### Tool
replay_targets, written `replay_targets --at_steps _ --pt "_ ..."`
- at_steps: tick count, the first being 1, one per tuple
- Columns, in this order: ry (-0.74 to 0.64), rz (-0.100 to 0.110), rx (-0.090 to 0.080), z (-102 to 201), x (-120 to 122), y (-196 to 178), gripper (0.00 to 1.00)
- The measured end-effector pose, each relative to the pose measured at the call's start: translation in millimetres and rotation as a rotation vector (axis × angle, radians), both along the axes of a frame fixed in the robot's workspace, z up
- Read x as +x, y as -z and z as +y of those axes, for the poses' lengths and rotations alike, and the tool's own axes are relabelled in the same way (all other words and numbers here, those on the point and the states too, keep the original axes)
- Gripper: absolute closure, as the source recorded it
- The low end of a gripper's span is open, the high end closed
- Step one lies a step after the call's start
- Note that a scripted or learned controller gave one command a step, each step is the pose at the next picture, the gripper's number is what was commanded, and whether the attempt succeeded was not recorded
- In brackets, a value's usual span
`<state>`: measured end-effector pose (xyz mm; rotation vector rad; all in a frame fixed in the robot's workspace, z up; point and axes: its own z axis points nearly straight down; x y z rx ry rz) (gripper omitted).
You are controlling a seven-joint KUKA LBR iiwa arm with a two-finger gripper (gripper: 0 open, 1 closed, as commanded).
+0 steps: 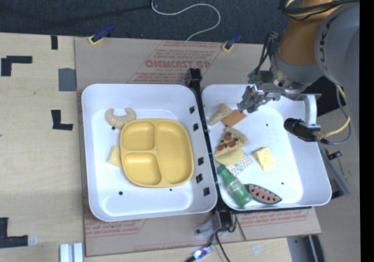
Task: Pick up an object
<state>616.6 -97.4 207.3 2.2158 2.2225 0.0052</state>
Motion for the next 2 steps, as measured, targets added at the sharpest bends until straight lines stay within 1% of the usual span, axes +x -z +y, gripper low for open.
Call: replay_targets --at_steps 1,2 --pt "0.001 0.004 0.000 1 0 -18 1.00" --pt "-0.002 0.006 0.001 49 -4 -26 1.00"
